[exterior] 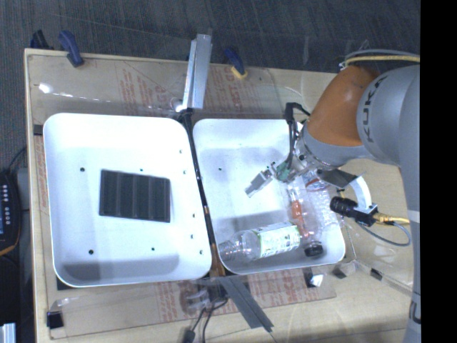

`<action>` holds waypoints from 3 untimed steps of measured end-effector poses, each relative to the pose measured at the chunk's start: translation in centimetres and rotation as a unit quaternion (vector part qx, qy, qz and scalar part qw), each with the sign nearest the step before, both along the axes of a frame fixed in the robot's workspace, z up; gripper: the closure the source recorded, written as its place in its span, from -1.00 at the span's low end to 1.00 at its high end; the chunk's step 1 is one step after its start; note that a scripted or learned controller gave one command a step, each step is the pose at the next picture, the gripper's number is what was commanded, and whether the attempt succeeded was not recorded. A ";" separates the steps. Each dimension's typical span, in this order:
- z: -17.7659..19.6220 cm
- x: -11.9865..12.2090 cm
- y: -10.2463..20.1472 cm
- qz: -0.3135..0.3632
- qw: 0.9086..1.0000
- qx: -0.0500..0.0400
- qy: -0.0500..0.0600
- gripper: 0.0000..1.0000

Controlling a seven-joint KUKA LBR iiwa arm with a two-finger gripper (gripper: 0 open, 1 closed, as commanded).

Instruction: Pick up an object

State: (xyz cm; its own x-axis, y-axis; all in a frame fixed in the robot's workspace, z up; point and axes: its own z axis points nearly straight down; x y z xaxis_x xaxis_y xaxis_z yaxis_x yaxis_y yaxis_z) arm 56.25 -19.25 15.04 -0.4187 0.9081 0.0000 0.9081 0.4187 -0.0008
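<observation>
White plastic bins sit side by side on the table (107, 306). The left bin (64, 141) has a dark ridged rectangle (135, 196) lying flat in its middle. The right bin (221, 141) holds a few things.

The grey arm (389, 120) with its orange band reaches in from the right, over the right bin. The tool (258, 182) hangs over the middle of the right bin, pointing to the left. I cannot tell if it is holding anything or how it is set, because it is small and blurry.

A clear plastic bottle (263, 241) lies on its side near the front wall of the right bin. It has a white and green label and a dark cap at its right end. Just above the bottle, near the right wall, lies a clear crinkly packet with something red-orange inside (300, 213). The packet is just beside the tool and the bottle, but I cannot tell if they touch.

Blue clamps (70, 47) grip the back edge of the table.
</observation>
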 end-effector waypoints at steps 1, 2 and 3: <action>6.1 -4.3 -1.8 -0.013 1.000 -0.001 -0.001 -1.00; 2.0 -0.7 1.1 -0.078 0.997 0.000 0.000 -1.00; -6.0 1.8 0.0 -0.197 0.980 0.000 0.002 -1.00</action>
State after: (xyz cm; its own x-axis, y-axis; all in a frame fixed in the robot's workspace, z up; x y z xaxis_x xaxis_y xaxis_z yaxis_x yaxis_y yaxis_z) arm 58.10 -19.29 9.06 -0.0347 0.9994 0.0018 0.9994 0.0347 -0.0045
